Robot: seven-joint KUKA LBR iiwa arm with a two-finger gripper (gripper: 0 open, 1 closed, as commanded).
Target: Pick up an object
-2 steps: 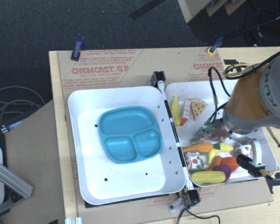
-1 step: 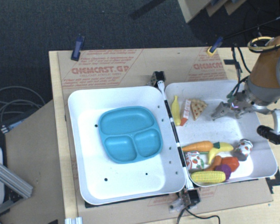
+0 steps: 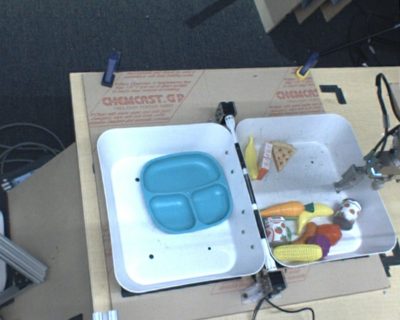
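Approach step: gripper (image 3: 351, 178) hovers just above the toy pile (image 3: 309, 232), jaws released; next move requires descent onto one item.

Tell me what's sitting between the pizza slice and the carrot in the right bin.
Nothing: in the camera view, only bare white bin floor separates the pizza slice from the carrot.

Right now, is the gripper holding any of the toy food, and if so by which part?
Nothing is held. The gripper hangs over a bare part of the right bin, apart from the toy carrot and the corn cob below it.
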